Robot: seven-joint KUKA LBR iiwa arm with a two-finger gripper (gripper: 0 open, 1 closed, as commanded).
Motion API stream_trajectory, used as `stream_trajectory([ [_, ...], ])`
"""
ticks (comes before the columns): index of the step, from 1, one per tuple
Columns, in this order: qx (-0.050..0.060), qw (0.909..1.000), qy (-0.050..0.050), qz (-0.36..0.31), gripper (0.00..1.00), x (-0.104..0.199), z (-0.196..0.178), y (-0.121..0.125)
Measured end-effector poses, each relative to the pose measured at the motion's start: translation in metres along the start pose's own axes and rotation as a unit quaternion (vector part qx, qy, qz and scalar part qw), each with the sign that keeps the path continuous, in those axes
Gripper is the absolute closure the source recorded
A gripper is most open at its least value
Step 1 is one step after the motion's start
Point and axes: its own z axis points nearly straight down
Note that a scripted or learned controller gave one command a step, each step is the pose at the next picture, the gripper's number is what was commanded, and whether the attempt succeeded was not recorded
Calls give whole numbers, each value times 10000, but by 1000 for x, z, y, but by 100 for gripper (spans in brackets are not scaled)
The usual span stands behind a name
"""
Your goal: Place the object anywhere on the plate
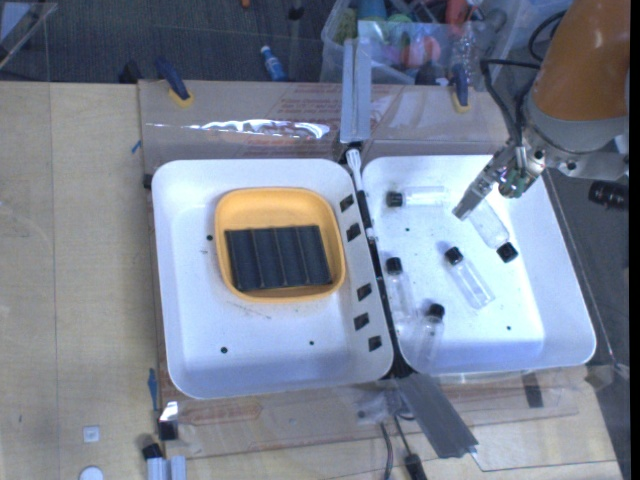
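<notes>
The gripper (470, 206) is poised over the right bin (560, 318); its opening cannot be judged, and nothing is seen held. A clear vial (491, 230) lies just below-right, long axis diagonal. The plate (275, 208) sits far left.

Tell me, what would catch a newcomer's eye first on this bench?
Probably the yellow plate in the left bin, with a dark ridged block lying on it. Next, the arm's orange band at upper right, its tool hanging over the right bin, where small clear vials with black caps lie scattered.
</notes>
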Motion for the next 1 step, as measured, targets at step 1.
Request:
stream_trajectory([
  [1,-8,9900,-9,-1412,100,-32,-59,23],
])
